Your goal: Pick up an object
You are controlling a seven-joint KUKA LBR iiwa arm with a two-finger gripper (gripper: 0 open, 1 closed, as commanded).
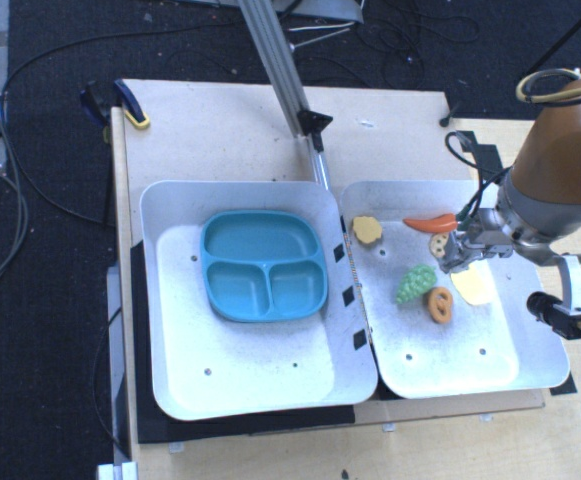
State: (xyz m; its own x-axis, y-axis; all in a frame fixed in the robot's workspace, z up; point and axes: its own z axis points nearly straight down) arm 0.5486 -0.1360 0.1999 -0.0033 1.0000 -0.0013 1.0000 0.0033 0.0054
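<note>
Blue divided tray (pixel 265 265) in left bin (pixel 170 368); right bin (pixel 490 363) holding potato-like piece (pixel 367 230), green broccoli (pixel 416 285), pretzel (pixel 440 306), carrot (pixel 430 224), yellow slice (pixel 474 287). Gripper (pixel 453 256) just above slice; finger state impossible to tell.

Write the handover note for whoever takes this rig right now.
Gripper: low in the right bin, beside the carrot; nothing seen between its fingers.
Right bin also holds a yellow potato-like piece, broccoli, a small pretzel and a pale yellow slice.
Left bin: blue divided plate.
Done: arm is down among the toys.
Left: grasp one and lift it.
</note>
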